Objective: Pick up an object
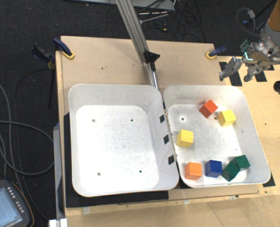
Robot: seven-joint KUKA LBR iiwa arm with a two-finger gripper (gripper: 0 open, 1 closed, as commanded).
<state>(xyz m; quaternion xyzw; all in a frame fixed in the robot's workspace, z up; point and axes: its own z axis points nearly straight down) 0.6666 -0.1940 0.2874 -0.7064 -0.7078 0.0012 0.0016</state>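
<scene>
Above right bin [253, 141] far corner, pincer [243, 72] spread, gripping nothing; risks clipping rim or nudging orange cube [207, 109] against yellow cube [226, 117] on descent.

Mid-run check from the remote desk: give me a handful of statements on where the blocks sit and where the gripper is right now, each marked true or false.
1. All the blocks lie in the right bin. True.
2. The gripper is down among the blocks. False: it is beyond the right bin's far rim, above the bench, with nothing between its fingers.
3. Two yellow blocks are in view. True: one near the bin's left wall, one toward the far side.
4. The blue block sits between an orange block and the green blocks. True.
5. The left bin holds an orange block. False: both orange blocks, the second one included, lie in the right bin.
</scene>
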